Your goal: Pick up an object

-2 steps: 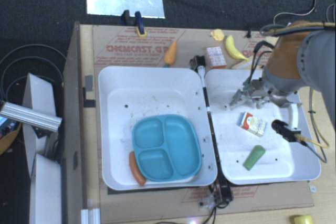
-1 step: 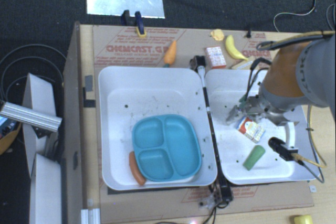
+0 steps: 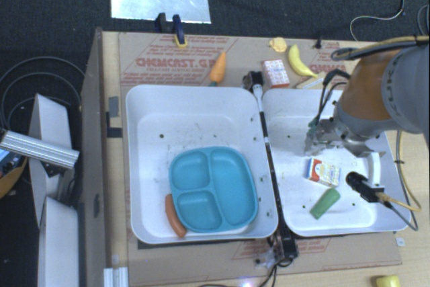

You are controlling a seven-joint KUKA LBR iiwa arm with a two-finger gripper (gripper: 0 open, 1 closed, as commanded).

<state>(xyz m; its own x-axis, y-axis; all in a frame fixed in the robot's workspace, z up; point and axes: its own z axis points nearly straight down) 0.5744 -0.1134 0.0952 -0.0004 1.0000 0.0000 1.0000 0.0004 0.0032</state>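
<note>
My hand (image 3: 317, 139) (grip state unclear) hovers beside the small carton (image 3: 324, 172); descending off-centre could knock it away.

Red block lettering is printed on the brown cardboard sheet (image 3: 195, 54) beneath the two bins. Along its far edge, above the left bin, "CHEMCAST" can be made out, followed by further letters that are cut off behind an orange carrot-shaped toy (image 3: 218, 68). More red lettering is seen at the far right of the sheet but cannot be read. Printing is visible on the small carton (image 3: 323, 172) in the right bin; it is too small to be read.
</note>
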